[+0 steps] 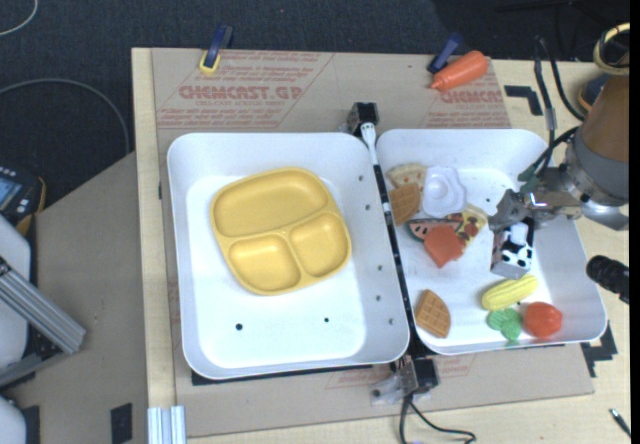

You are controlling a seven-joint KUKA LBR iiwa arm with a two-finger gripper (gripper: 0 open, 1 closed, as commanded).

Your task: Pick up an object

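My gripper (516,220) hangs low over the right bin (570,262), reaching in from the right. Directly under it, or touching it, is a small black-and-white cow toy (517,255); whether the toy is gripped is unclear. Just below the cow lie a yellow corn cob (510,292), a green piece (508,324) and a red tomato (543,319). To the left of the gripper sit a pizza slice (458,226), a red chunk (443,247) and a pale clear cup (442,191).
A yellow divided plate (280,230) lies in the left bin (300,332). The right bin also holds a brown cracker (405,202), a bread piece (406,175) and a waffle (433,313). An orange carrot (460,70) lies on the bench behind the bins.
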